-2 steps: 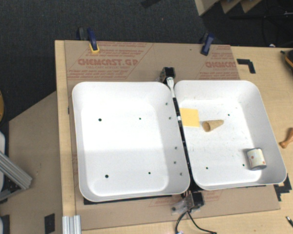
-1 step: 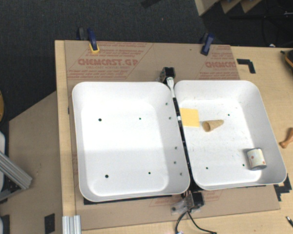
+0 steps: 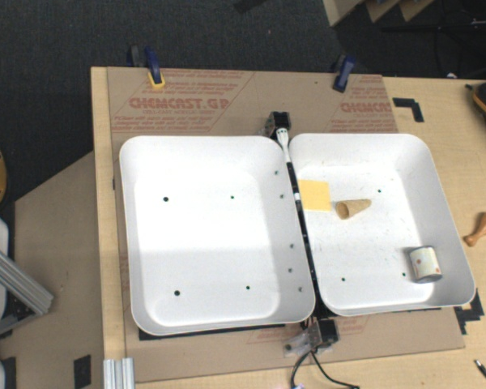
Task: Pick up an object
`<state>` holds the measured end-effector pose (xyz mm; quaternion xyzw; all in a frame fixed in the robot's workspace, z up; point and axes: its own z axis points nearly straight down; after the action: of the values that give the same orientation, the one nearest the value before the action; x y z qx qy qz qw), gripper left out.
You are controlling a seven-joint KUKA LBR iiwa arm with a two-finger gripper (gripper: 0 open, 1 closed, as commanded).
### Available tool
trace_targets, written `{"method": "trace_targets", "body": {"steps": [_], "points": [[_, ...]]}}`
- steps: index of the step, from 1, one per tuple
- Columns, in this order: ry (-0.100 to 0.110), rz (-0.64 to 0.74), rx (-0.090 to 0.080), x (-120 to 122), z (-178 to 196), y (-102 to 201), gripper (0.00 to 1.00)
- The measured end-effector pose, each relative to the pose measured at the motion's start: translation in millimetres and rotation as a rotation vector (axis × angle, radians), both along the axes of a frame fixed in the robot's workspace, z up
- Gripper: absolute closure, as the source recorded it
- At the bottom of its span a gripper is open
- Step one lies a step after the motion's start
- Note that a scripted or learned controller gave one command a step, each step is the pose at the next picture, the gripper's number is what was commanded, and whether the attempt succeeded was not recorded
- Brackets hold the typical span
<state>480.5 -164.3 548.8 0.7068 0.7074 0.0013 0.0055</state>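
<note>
1. Two white bins sit side by side on a brown board [image 3: 227, 96].
2. The right bin [image 3: 389, 156] holds a yellow square [image 3: 314, 194] by its left wall, a tan cone [image 3: 352, 209] just beside it, and a grey cylinder [image 3: 424, 263] near the lower right corner.
3. The left bin [image 3: 202, 233] shows small dark dots.
4. Two clamps [image 3: 154, 65] grip the board's far edge.

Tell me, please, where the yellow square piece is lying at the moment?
In the camera view, the yellow square piece lies in the right bin, at its left wall beside the divider, just left of the small tan cone.
</note>
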Motion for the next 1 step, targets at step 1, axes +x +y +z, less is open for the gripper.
{"method": "trace_targets", "body": {"steps": [1], "points": [[0.002,0.000,0.000,0.0,-0.6,0.1,0.00]]}}
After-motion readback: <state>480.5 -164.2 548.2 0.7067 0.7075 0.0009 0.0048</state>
